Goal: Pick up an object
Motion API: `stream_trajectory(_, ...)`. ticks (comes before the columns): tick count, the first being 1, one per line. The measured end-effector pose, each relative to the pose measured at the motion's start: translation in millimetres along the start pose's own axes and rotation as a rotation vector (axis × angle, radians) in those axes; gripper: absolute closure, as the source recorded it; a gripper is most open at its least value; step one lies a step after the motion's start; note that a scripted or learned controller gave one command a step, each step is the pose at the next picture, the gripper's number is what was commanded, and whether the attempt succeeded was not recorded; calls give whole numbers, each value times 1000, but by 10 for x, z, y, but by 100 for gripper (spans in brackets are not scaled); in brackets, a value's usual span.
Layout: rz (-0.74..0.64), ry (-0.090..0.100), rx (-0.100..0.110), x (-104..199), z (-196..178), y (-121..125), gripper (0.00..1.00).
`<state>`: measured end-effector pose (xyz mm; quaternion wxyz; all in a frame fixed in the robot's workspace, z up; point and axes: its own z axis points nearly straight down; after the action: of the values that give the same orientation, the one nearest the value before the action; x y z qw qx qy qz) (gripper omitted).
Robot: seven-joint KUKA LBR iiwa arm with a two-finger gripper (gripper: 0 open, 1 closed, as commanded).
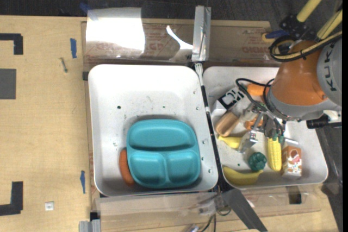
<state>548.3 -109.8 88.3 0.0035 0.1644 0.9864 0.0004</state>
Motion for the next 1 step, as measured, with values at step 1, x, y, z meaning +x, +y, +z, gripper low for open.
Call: stream_trajectory(1,206,-4,-1,470,-8,-70,0)
